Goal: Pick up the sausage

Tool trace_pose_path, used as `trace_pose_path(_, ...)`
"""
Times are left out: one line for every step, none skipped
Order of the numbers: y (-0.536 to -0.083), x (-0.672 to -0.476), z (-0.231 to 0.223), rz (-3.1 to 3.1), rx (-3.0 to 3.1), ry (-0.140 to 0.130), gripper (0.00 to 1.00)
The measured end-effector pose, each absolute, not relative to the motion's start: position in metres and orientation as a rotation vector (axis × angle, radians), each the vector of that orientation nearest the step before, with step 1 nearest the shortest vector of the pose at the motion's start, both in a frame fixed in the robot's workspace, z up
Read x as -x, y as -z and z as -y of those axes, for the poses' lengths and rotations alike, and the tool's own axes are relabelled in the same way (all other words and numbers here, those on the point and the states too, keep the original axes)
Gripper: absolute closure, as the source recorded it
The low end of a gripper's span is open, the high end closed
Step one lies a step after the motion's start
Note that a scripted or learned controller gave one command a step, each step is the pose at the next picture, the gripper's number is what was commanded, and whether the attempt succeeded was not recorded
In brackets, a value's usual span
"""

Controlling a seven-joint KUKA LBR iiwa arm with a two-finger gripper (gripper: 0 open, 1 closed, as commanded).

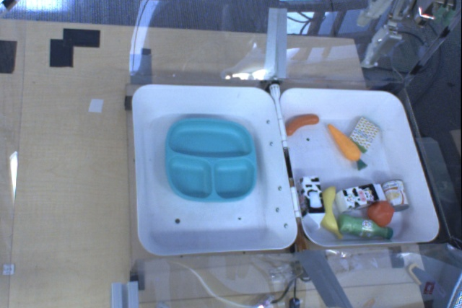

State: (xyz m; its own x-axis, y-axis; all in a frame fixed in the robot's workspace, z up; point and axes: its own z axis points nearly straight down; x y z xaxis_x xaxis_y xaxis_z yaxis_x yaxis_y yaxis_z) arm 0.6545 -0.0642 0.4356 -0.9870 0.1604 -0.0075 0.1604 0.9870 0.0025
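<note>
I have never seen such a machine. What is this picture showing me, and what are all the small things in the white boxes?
This is one picture, taken by a camera fixed above a bench and looking down at a slant. The metal parts at the top right belong to a robot arm; its hand hangs outside the boxes, above the floor. I cannot tell if it is open or shut, and I see nothing held in it.

On the bench are two shallow white bins. The left bin holds a blue divided plate. The right bin holds toy food: the sausage near its upper left corner, a carrot, a small patterned box, and at the bottom a milk carton, a can, a banana, a green bottle and a tomato.
</note>
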Motion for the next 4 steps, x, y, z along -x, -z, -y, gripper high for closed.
trace_pose_path(-0.447,-0.657,0.064,-3.115,-0.252,-0.006,1.00)
trace_pose_path(-0.460,-0.659,0.062,-3.105,-0.251,-0.010,1.00)
trace_pose_path(-0.436,-0.626,0.111,-3.115,-0.343,0.000,1.00)
trace_pose_path(-0.436,-0.663,0.093,-3.126,-0.189,-0.002,1.00)
